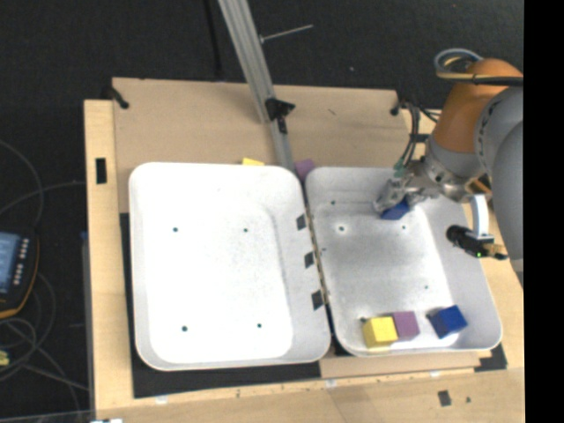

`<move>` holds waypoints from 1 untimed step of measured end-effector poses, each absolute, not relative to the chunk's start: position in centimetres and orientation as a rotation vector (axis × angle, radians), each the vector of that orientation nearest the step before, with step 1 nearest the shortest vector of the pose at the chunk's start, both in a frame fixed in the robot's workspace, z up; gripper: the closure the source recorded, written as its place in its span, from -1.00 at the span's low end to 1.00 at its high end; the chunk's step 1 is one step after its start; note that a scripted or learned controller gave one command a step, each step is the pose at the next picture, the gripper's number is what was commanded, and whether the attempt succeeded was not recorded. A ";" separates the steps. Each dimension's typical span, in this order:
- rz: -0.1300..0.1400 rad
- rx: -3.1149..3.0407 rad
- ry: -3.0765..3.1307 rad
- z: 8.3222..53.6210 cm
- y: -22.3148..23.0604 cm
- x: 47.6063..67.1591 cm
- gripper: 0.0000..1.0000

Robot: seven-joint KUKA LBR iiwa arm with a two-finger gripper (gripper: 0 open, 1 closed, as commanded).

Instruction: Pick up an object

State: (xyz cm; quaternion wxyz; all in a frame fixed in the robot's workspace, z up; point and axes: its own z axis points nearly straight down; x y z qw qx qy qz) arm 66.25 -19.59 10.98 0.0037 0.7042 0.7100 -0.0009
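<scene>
Blue shows at the tip of the pincer [394, 203]: a small blue block [397, 210] sits right under it, at the far end of the right-hand shallow white bin [458, 271], close to that bin's back wall. The grey arm with its orange band [463, 117] reaches in from the right and leans down over this spot. Whether the block is between the tips, or merely lying on the bin floor beneath them, I cannot tell; the pincer is too small and dark here to read as apart or together.

Judging from this, the approach is done and the grasp itself is at hand or just under way, but no lift is visible. Three other candidates lie untouched along the near edge of the same bin: a yellow cube [381, 330], a pale purple cube [405, 324] touching it, and a darker blue cube [447, 321] a little apart. The left-hand white bin [145, 236] holds nothing to pick.

Left to do: close firmly and raise the block off the floor.
</scene>
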 end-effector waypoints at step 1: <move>0.003 2.213 2.229 13.5 -12.1 65.0 1.00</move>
